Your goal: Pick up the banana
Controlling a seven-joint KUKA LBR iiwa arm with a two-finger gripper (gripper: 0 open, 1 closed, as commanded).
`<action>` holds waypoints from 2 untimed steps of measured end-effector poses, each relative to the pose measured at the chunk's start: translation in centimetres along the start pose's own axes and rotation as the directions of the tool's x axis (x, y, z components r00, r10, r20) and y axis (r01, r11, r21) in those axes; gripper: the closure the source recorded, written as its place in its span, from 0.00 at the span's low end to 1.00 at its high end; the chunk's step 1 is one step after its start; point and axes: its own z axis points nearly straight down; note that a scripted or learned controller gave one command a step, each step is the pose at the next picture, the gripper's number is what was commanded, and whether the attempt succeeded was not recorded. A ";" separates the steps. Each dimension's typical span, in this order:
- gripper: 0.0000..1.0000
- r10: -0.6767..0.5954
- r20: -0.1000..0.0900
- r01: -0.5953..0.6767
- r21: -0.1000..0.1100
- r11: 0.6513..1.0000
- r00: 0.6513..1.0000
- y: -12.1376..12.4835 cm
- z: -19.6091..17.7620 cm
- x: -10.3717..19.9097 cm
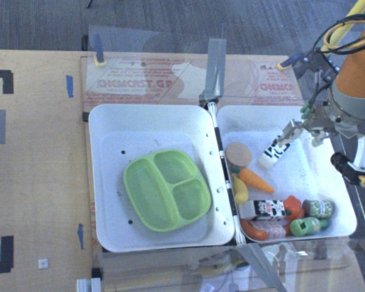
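Observation:
The banana [239, 188] is a small yellow piece lying against the left wall of the right bin [304, 175], just left of an orange carrot [255, 179]. My gripper [304, 134] hangs over the upper right part of that bin, well to the right of and beyond the banana. Its fingers stand open with nothing between them. One fingertip [289, 130] is close above a white and black bottle [274, 152].
A tan round piece [238, 154] sits beyond the banana. Along the right bin's near side lie a cow-print carton [269, 208], a red-orange pepper [292, 205], green pieces [305, 225] and a red piece [252, 229]. A green divided plate [167, 189] lies in the left bin [109, 132].

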 end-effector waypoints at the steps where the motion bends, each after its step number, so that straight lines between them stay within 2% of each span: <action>1: 0.00 0.072 0.005 -0.072 -0.019 0.997 0.997 -6.2 10.9 1.3; 2: 0.00 0.242 0.000 -0.242 -0.022 0.970 0.970 -7.3 11.7 5.3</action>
